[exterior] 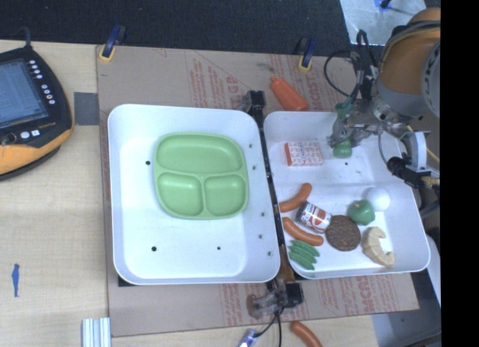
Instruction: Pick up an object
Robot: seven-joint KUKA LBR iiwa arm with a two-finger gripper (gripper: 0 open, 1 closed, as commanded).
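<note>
Two white bins are catalogued: toy food is gathered in the right bin [419, 211], where a small green ball [342, 149] is pinched by the gripper [343, 142] at upper right for lifting.

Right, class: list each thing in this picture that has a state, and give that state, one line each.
pincer: low in the right bin, at a small green object; grip unclear
green divided plate: flat, upright, in the left bin
small can: on its side
carrot: lying outside the bins
tablet: screen lit
</note>
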